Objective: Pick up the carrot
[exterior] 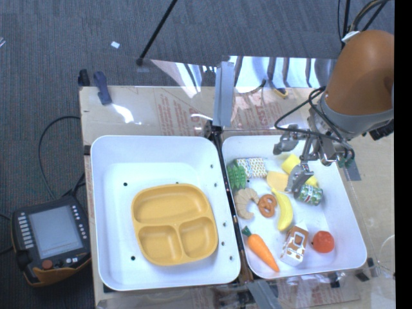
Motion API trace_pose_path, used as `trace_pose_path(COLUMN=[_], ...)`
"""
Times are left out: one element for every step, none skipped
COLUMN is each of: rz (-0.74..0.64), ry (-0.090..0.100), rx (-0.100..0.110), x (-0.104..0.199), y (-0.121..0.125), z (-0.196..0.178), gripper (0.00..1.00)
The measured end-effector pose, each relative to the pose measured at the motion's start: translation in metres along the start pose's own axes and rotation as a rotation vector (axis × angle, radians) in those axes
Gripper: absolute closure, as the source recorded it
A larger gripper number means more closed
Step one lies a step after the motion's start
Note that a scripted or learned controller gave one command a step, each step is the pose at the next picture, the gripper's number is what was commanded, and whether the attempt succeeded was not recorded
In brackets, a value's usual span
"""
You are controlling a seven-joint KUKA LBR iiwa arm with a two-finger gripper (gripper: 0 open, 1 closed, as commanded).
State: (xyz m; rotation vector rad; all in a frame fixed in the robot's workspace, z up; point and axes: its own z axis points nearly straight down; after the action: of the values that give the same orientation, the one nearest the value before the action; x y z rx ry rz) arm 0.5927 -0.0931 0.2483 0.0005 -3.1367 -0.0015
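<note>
Carrot (pixel 262 250) lies at right bin (pixel 358 232) front-left. Gripper (pixel 299 180) hangs over the banana (pixel 284 210) end. Yellow tray (pixel 174 223) in left bin (pixel 109 198).

A robotics lab: a teach pendant (pixel 48 237) lies on grey carpet (pixel 38 56) beside the surface (pixel 154 111) with white bins (pixel 109 172).

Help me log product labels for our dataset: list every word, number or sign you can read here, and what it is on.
None reads clearly.
Bench board: faint red print, too blurred.
Small white carton: orange markings, too small.
Green packet: label illegible.
Pendant: screen and keys too small.
</note>
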Motion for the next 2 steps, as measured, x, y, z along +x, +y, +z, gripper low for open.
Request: trace_pose_path(rz=[0.155, 0.315], ry=[0.004, 0.001], rx=[0.001, 0.001], x=[0.055, 0.054], y=[0.054, 0.071], z=[0.067, 0.065], gripper=[0.0, 0.0])
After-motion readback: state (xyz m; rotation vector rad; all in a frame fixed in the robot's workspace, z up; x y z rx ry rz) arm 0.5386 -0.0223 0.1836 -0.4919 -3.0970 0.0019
